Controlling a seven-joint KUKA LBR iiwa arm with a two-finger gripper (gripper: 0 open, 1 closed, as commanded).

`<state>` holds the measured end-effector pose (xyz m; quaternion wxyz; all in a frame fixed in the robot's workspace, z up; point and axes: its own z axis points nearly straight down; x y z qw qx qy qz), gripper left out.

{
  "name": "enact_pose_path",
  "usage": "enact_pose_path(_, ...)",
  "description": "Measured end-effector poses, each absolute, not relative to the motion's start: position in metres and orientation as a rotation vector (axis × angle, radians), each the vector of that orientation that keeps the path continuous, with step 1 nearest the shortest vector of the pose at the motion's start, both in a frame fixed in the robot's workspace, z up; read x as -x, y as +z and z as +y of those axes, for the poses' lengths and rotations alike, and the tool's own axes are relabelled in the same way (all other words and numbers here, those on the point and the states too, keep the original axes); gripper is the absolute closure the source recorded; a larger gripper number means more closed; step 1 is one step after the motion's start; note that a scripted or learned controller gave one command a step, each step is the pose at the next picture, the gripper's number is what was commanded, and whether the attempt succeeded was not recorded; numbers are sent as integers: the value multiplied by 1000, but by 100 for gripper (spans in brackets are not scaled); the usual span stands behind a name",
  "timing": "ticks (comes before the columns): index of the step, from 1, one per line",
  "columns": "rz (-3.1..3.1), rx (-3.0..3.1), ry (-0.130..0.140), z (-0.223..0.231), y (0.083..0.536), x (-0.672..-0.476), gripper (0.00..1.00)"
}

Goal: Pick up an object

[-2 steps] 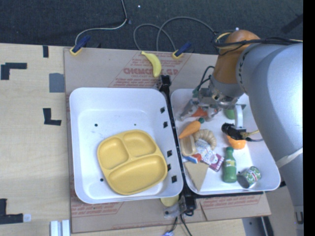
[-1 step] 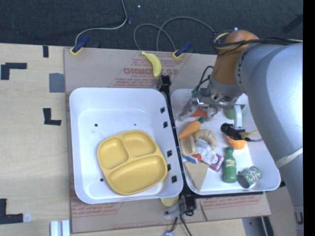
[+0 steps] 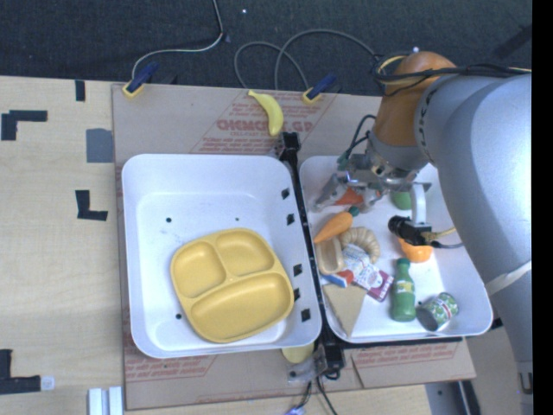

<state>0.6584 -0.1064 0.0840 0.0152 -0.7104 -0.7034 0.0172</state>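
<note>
My gripper (image 3: pixel 346 188) hangs low over the far left part of the right bin (image 3: pixel 462 277), under the arm's orange band (image 3: pixel 404 102). A small orange-red item (image 3: pixel 349 200) shows right beneath it; whether it is gripped is unclear. Just in front lies an orange carrot (image 3: pixel 333 226). Beside it are a pale croissant (image 3: pixel 360 242), a bun (image 3: pixel 328 255) and a red-and-white packet (image 3: pixel 369 277). A green bottle (image 3: pixel 403 290), a green can (image 3: pixel 439 310), an orange fruit (image 3: pixel 416 252) and a green object (image 3: pixel 402 199) fill the bin's right side.
The left bin (image 3: pixel 147 188) holds a yellow divided plate (image 3: pixel 232 284). A banana (image 3: pixel 268 111) lies on the cardboard behind the bins, near cables and clips. The arm's grey body covers the right bin's far right corner.
</note>
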Motion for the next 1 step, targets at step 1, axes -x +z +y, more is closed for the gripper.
enact_pose_path(1,-2183,2195,42,-114,81,-660,0)
